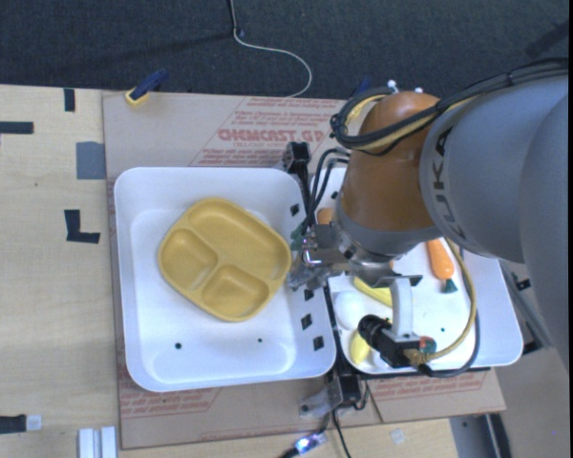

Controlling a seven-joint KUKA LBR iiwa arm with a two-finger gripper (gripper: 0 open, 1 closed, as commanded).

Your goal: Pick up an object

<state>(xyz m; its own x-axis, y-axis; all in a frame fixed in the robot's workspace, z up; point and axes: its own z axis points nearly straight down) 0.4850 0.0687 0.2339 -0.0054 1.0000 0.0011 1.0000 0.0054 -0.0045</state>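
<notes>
**Arm over right bin, tool end hidden; yellow tray alone in left bin**

Left bin [138, 284]: holds one item, a yellow divided tray [222, 257] with three compartments. It lies flat, slightly rotated, toward the bin's upper right, its right edge close to the wall shared with the other bin. Nothing sits in the tray's compartments. A couple of small dark specks mark the bin floor below it.

Right bin [501, 337]: mostly covered by the arm [477, 160]. What I can make out in it:
- an orange carrot-shaped item [441, 260] near the right side, lying roughly lengthwise, partly under a cable
- a yellow banana-like piece [374, 291] under the wrist hardware
- another yellow bit [359, 352] near the bin's lower left corner, partly blocked by a black fitting
- a white rounded object [348, 308] just left of the banana piece; can't identify it

Gripper [304, 259]: metal hardware sticks out from under the orange band, right at the dividing wall between the bins, just beside the tray's right edge. Can't tell whether the pincer is wide or narrow, and nothing can be seen between it. Whether it touches the tray is also unclear.

Task object: the candidates are the tray in the left bin and the carrot and banana pieces in the right bin, all lying on bin floors.

Both bins sit on a cardboard sheet [267, 132] on the bench.
</notes>
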